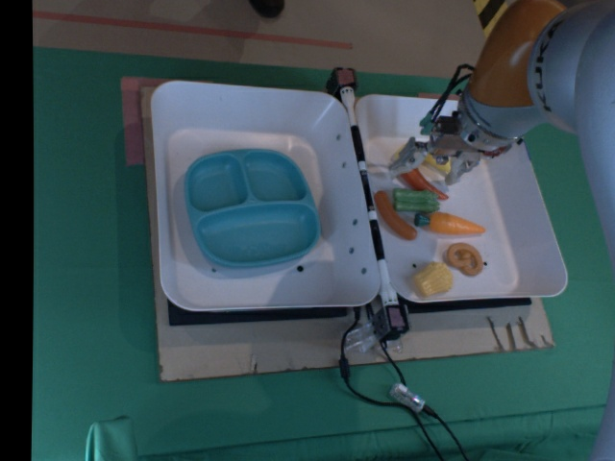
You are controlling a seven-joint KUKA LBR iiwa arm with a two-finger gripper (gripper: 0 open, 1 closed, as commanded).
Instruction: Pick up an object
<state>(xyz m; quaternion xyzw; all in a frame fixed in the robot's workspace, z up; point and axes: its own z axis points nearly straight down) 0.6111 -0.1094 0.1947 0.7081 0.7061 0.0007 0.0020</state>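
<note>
My gripper [434, 162] hangs over the back part of the right bin [538, 248], fingers spread apart, nothing between them. Just below it lie a red chili pepper [421, 181] and a yellow piece [437, 164] partly hidden by the fingers. In front of these sit a green cucumber [415, 201], a red-orange sausage [394, 215], and an orange carrot [450, 224]. Nearer the front edge are an orange pretzel-like piece [465, 257] and a yellow corn cob [432, 279].
The left bin [192, 113] holds a blue divided plate [251, 206]. A black-and-white bar [366, 190] runs between the bins. Cables [384, 373] trail off the bench's front edge. The arm's orange band [509, 46] rises at the upper right.
</note>
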